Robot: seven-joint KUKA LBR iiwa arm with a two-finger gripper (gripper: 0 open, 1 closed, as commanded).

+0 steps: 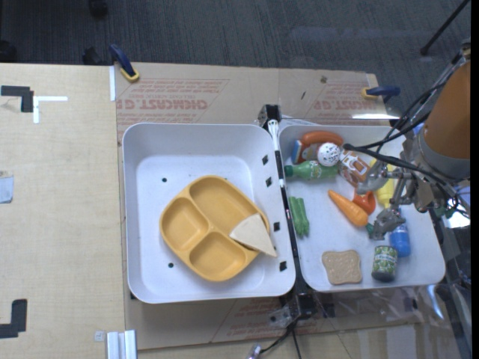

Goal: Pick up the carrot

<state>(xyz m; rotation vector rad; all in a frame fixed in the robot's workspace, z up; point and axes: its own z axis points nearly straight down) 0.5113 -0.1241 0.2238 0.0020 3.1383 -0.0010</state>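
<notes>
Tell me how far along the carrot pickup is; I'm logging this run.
Nothing looks done yet: the carrot lies flat on the floor of the right bin, beside a red piece. In hand: the end effector is low in that bin, just right of the carrot, with nothing seen between its fingers. Left to do: get onto the carrot, grip it and lift it.

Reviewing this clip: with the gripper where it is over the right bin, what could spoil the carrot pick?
The carrot lies tight against a red toy and a yellow one, so the gripper might catch a neighbour instead. The blue bottle and green can just below could get knocked.
</notes>
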